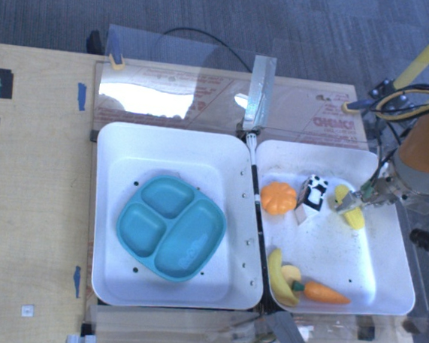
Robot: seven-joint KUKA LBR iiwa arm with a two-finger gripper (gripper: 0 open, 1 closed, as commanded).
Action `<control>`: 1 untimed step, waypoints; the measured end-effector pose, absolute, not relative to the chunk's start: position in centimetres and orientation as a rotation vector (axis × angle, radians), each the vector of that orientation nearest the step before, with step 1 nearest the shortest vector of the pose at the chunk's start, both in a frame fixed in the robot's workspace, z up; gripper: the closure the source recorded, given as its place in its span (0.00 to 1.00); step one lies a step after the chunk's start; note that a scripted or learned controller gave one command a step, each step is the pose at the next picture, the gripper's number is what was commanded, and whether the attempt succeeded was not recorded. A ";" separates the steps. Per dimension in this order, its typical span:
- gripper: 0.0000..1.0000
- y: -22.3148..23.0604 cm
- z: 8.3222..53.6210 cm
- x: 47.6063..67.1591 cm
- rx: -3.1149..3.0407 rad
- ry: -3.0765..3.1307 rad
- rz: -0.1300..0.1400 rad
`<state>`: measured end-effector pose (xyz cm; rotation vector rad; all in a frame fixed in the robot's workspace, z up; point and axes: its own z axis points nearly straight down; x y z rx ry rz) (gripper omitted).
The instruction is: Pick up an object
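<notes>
A grey-blue carpeted floor is showing along the top of the view, and below it a pale wooden bench (22, 209) is carrying two shallow white bins side by side. The grey arm with its orange band (428, 146) is reaching in at about three o'clock, and its pincer (362, 195) is hanging over the upper right part of the right white plastic bin (384, 289). Whether the pincer is released or clenched I cannot tell, since its tips are blurring into the things beneath.

Just at the tips, a small yellow toy piece (341, 194) is lying toward nine o'clock, and a second yellow, corn-like piece (354, 218) is sitting just beside it toward six o'clock. Further toward nine o'clock, a small black-and-white toy figure (316, 192) is standing near them, and a round orange plastic pumpkin-like fruit (278, 198) is resting just beside that, close to the bin's left wall. Toward seven o'clock from the pincer, well apart, a yellow plastic banana (280, 278) is curving along the bin's lower left corner, and an orange plastic carrot (323, 293) is lying against it.

In the left white bin (118, 150), a teal plastic divided plate with three compartments (170, 227) is lying flat near the middle.
</notes>
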<state>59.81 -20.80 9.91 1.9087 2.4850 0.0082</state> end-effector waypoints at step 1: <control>1.00 -13.7 20.6 64.6 1.901 2.486 0.013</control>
